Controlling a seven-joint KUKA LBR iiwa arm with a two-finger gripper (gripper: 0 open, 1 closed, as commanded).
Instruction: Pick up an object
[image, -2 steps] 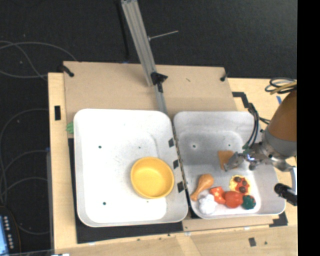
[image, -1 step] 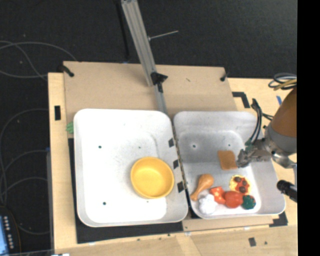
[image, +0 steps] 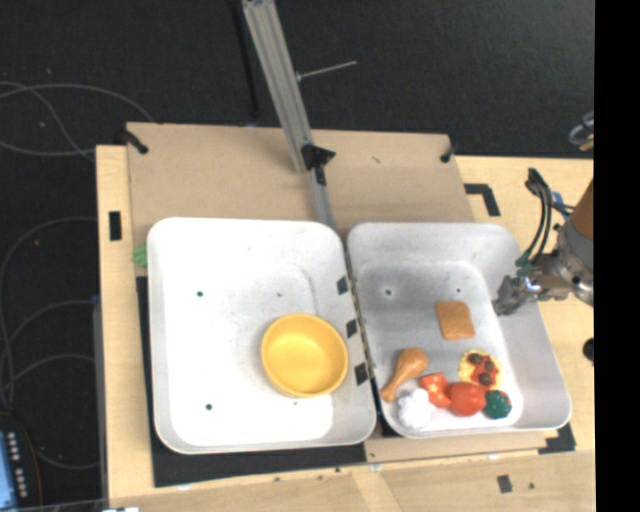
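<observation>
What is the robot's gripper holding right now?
Nothing that can be seen. The gripper is at the right bin's right rim, apart from the cracker, the drumstick and the other toy food.

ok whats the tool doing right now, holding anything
Tool: over the right edge of the right bin, nothing seen held; open or closed cannot be told.

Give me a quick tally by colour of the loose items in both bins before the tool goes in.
Yellow: 1, the bowl in the left bin.
Tan/brown: 2, the cracker and the drumstick.
White: 1, the lump.
Red: 1, the tomato-like piece.
Green: 1, the small piece.
Mixed yellow with dark spots: 1, the pizza-like piece.
Total: 7, six of them in the right bin.
</observation>
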